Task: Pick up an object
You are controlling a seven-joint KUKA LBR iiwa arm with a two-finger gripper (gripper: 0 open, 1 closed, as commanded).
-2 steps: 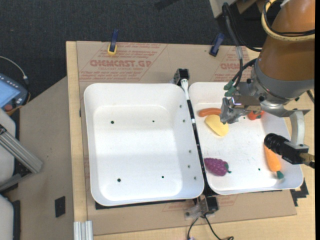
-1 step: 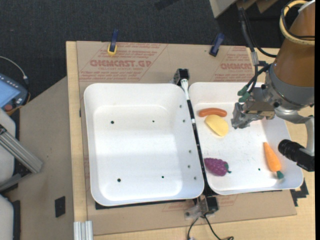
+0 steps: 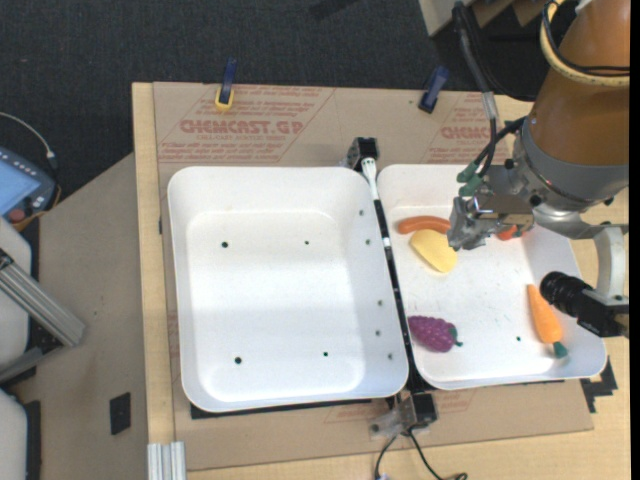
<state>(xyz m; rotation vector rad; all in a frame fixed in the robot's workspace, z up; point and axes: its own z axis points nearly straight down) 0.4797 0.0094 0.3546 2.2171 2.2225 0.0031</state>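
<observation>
In the right bin (image 3: 490, 358) lie a yellow wedge-shaped piece (image 3: 434, 251), an orange-red sausage-shaped piece (image 3: 420, 225) just behind it, a purple grape bunch (image 3: 433, 333) near the front left corner, and an orange carrot (image 3: 546, 319) by the right wall. My gripper (image 3: 468, 230) hangs over the back of the right bin, its tip just right of the yellow piece and the sausage piece. Something red-orange (image 3: 507, 233) peeks out from behind the gripper's right side.
The left bin (image 3: 200, 268) stands beside the right one, parted by a black divider rail (image 3: 385, 258). Both rest on a cardboard sheet (image 3: 290, 118) held by a blue clamp (image 3: 228, 83) and another clamp (image 3: 434, 86). A black fixture (image 3: 580, 303) overlaps the right bin's edge.
</observation>
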